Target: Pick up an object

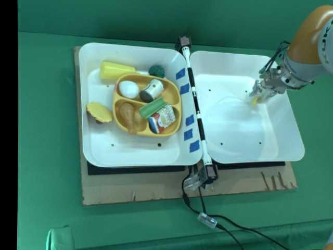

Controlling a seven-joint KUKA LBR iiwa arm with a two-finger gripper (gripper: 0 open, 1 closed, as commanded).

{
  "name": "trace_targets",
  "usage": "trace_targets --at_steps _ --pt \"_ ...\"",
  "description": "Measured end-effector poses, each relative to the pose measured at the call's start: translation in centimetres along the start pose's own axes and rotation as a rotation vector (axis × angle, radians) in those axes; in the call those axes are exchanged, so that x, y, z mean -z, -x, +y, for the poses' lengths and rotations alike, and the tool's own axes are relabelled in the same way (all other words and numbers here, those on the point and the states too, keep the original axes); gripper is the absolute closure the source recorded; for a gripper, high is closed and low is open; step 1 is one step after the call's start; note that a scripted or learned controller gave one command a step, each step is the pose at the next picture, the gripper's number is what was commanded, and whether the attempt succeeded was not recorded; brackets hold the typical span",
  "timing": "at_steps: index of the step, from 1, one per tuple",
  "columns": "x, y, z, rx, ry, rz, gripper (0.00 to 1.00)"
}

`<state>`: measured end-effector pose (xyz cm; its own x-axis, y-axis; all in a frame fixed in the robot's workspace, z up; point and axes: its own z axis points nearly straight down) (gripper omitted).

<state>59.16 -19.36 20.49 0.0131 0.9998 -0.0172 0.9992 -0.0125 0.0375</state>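
— Gripper [258, 96] position? 
— Hovering low over right bin [244, 139], near its far right side. 
— Jaw state? 
— Impossible telling. 
— Objects? 
— Sitting in left bin [99, 145], on yellow tray [120, 113].

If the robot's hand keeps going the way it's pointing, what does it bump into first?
Probably the floor of the right bin. The end effector points down and a little left, with bare white below it. Something small and yellow sits at its tip; how high it hangs is unclear.

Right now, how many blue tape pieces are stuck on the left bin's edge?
4, in a row down the left bin's right rim: blue tape. A fifth may sit between the last two.
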Motion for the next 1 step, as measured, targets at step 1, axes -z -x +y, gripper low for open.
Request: trace_targets --at_steps 1 --pt "11.57 -5.14 5.14 0.008 -0.022 0.012 1.0"
